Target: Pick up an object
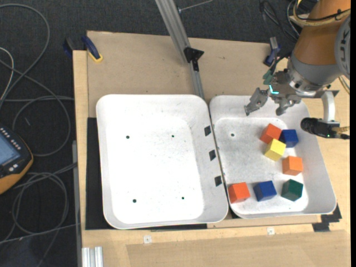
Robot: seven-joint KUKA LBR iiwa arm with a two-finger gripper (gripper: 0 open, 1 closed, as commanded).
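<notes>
gripper (269, 105): spread open, holding nothing, above right bin (318, 204). orange block (271, 132): likely light, rigid, smooth; best pinched across flat opposite faces.

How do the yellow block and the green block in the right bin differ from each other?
The yellow block lies in the middle of the right bin, touching an orange block and a blue block; the green block sits at the near right corner. The yellow one is bright, the green one dark. Both are small cubes of similar size.

Bench (139, 65) with two white bins (111, 149)
</notes>
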